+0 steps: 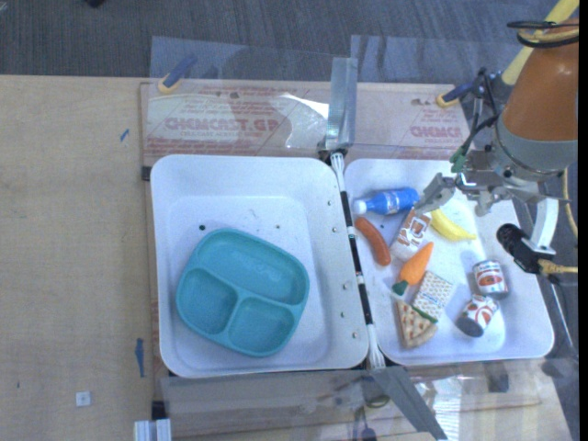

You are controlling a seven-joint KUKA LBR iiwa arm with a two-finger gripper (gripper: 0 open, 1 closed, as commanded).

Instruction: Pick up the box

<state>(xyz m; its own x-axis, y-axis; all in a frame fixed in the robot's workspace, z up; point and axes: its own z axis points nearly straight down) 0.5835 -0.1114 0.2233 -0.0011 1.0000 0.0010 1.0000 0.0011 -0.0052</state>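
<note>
Looking down at the right bin [542,338], I count several small toy groceries, and the box [412,232] I'm after lies near the bin's upper middle, tilted, a small carton with a white and orange-red printed face. It sits just below the blue bottle [388,201], with the sausage [373,241] to its left, the carrot [416,263] touching or nearly touching its lower end, and the banana [452,225] close on its right. My gripper [459,186] hangs above the bin's upper part, near the box's top right corner, with nothing between the fingers; they look spread apart. The left bin [175,191] holds a teal divided plate [242,290].

I judge the box light, stiff enough for a firm pinch, probably hollow card or plastic, with smooth printed faces that could slip. I'd take it across its narrow width at mid-length, jaws turned to match its tilt, since the neighbours crowd both ends.
</note>
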